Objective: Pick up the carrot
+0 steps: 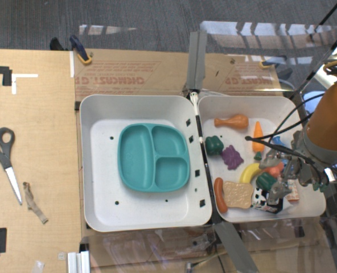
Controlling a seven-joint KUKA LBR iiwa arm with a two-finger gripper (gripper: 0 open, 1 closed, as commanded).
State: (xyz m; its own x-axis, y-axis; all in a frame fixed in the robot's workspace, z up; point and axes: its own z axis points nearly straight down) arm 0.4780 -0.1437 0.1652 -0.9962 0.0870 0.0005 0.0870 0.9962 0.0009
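Note:
The carrot is a small orange cone lying in the right bin, near its back right, pointing away from me. My gripper hangs low over the right side of the same bin, just in front of and to the right of the carrot, above a cluster of toys. The carrot lies apart from the gripper, and its lower end is partly crossed by cables and a blue item. The arm's orange band fills the right edge.
The right bin also holds an orange drumstick, a green vegetable, purple grapes, a banana, a toast slice and a red sausage. A teal divided plate lies in the left bin. Scissors rest on the bench.

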